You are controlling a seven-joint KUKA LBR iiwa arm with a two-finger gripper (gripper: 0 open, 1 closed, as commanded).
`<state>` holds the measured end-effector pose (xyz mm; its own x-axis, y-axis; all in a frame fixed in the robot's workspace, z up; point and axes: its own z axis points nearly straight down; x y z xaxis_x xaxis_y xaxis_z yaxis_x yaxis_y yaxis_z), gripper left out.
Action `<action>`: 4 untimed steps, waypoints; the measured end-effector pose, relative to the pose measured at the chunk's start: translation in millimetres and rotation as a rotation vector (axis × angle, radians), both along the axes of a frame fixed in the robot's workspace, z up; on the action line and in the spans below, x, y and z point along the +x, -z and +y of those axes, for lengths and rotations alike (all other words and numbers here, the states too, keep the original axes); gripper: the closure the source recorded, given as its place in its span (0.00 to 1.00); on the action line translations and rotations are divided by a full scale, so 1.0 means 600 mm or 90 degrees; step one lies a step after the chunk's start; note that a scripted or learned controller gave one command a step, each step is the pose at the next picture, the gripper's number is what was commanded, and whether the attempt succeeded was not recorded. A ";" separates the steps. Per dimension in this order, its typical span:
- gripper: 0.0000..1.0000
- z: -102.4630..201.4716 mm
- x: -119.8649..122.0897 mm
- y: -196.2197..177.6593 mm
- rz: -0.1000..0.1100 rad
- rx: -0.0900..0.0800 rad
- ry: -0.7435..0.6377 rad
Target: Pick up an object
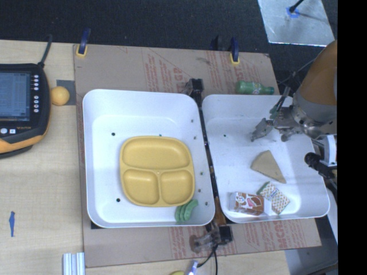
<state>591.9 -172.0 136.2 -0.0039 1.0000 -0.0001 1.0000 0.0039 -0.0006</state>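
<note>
My gripper [269, 134] hangs over the upper middle of the right bin [229, 110], reaching in from the right. Its fingers stand open with nothing between them. A tan wedge-shaped piece [268, 166] lies just below the gripper on the bin floor, apart from it. A red and white packet [248, 203] and a small patterned green, red and white item [274, 196] rest by the bin's front wall. In the left bin [97, 107] sits a yellow divided plate [156, 169], with a small green object [186, 211] at its front right corner.
A green bottle-like item [253, 87] lies on the cardboard behind the right bin. At the far left stand a teach pendant [20, 107] and an orange ball [59, 95]. Clamps hold the cardboard at the back edge.
</note>
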 end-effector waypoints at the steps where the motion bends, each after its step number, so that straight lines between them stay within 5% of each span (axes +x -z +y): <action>1: 0.00 -0.009 -0.072 0.075 0.002 0.000 -0.001; 2: 1.00 -0.010 -0.070 0.057 0.002 0.000 -0.002; 3: 0.00 -0.010 -0.071 0.057 0.002 0.000 -0.002; 4: 0.00 0.016 -0.163 0.075 0.002 0.000 -0.002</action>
<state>494.2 -162.6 91.3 -0.0064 1.0000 0.0002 1.0000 0.0064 -0.0038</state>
